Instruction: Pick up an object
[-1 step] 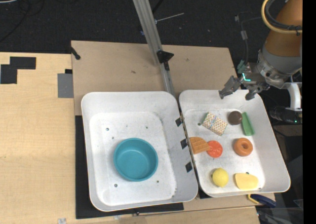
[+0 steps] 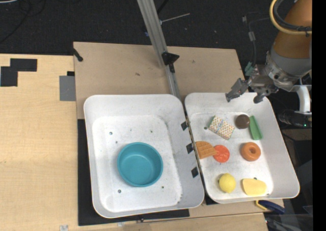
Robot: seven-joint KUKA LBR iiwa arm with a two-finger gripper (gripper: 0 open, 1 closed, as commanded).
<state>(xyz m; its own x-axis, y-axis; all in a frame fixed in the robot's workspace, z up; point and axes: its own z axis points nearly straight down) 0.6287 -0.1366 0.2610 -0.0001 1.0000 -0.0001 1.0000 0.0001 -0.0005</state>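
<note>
Above right bin far rim, pincer fingers spread, empty; arm cropped

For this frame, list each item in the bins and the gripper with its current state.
gripper: open, holding nothing, above the right bin's far edge.
teal bowl: upright in the left bin.
checkered block: lying loose in the right bin.
brown ball: resting beside the green piece.
donut: lying flat.
lemon: resting near the front rim.

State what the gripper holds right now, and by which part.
Nothing is held. The gripper hovers open over the back edge of the right bin, with no object between its fingers; the brown ball and green piece lie below it.
</note>
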